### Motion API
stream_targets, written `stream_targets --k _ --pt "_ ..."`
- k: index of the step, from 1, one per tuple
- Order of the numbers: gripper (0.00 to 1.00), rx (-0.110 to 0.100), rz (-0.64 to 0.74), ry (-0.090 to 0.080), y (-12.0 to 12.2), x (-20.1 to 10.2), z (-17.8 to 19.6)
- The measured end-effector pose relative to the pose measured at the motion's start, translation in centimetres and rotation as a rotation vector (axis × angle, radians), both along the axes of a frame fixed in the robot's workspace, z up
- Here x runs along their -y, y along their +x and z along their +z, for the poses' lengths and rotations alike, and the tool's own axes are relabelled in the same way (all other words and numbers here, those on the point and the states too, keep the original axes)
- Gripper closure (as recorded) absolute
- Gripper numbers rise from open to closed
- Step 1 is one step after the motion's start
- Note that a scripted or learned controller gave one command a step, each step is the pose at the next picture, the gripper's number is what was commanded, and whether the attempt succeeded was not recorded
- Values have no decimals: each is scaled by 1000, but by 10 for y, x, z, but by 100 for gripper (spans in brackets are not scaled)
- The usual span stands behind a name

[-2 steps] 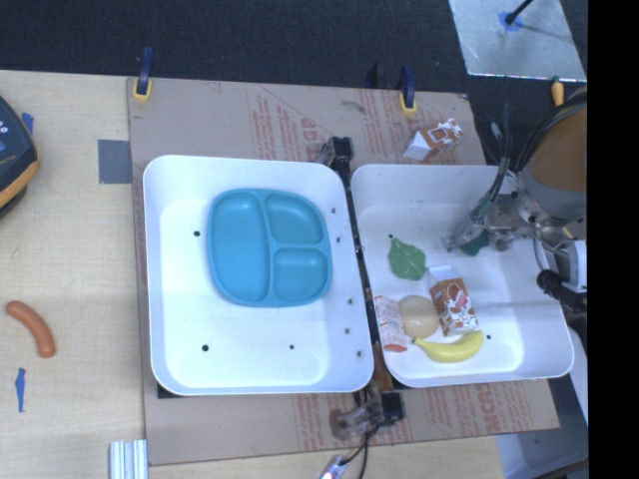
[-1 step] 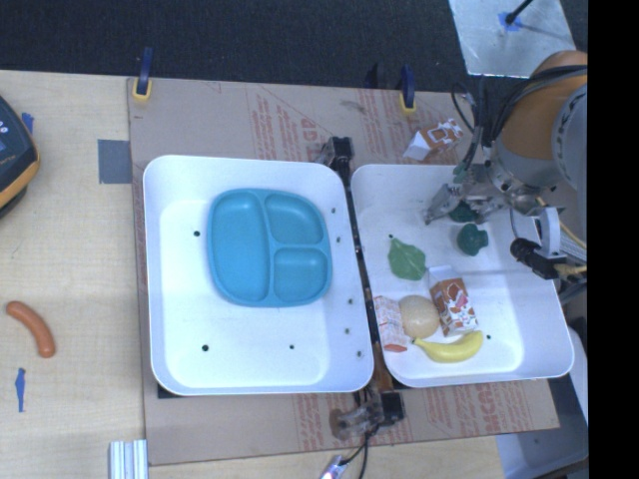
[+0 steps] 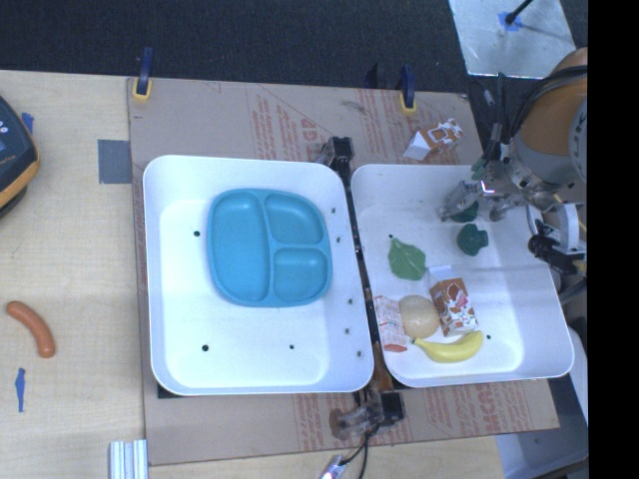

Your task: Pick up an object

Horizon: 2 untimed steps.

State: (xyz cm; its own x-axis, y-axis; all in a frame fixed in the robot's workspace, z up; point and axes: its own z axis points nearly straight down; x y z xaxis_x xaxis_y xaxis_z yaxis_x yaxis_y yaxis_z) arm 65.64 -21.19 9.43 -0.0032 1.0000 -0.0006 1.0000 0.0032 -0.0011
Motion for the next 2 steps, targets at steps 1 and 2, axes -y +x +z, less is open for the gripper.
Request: stream_targets --k 1,2 --pt "100 0 3 -1 0 0 11" --pt "100 -3 2 1 0 -47 30"
